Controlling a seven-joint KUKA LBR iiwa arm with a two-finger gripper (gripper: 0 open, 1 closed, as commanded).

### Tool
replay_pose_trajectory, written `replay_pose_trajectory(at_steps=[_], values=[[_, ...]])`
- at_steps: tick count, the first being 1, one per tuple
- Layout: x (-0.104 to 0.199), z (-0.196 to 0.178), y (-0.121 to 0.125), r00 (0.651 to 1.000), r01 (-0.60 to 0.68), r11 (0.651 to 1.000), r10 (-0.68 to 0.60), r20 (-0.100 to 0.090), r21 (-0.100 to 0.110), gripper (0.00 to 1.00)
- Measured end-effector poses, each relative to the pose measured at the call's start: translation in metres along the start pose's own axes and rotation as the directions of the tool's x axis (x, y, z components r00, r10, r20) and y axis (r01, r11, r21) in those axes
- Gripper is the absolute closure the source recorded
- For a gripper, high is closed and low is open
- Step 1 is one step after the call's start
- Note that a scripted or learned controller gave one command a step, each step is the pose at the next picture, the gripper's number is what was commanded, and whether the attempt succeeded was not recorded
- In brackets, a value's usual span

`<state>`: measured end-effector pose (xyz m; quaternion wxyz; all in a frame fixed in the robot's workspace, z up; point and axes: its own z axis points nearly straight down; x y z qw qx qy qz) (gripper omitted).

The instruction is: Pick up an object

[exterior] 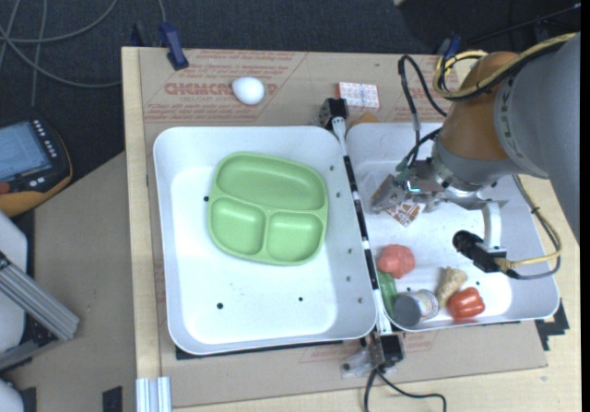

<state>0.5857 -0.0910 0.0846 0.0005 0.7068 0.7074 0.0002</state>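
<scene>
Here two shallow white bins sit side by side on the bench: the left bin (184,244) carries one green divided plate (268,207) with three compartments, and the right bin (525,217) carries the loose objects. Those count as one round red-orange piece (397,260), one red pepper-like piece (466,303), one pale beige root-shaped piece (450,282), one metal can (414,307), one green item (385,289) against the dividing wall, and one small crinkled packet (402,210) printed in red and white. Outside the bins, on the cardboard, lie one white egg-shaped ball (248,89) and one small white-and-red box (358,94); one blue clamp (172,45) grips the far left corner. The single arm's gripper (412,185) hangs low in the far half of the right bin, directly above and seemingly touching the packet; how far its tips are spread, and whether anything sits between them, cannot be told from this angle. The packet lies flat just beside the dividing wall, its long axis running roughly from near-left to far-right. The beige piece stands slanted, its narrower end toward the far side, between the can and the pepper-like piece, touching or nearly touching both. The can lies tilted with its open face toward the camera.
</scene>
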Motion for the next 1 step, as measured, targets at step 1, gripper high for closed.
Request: replay_pose_trajectory(at_steps=[1], values=[[0.0,-0.0107,0.0007,1.0,0.001,1.0,-0.001,0.001,-0.003,1.0]])
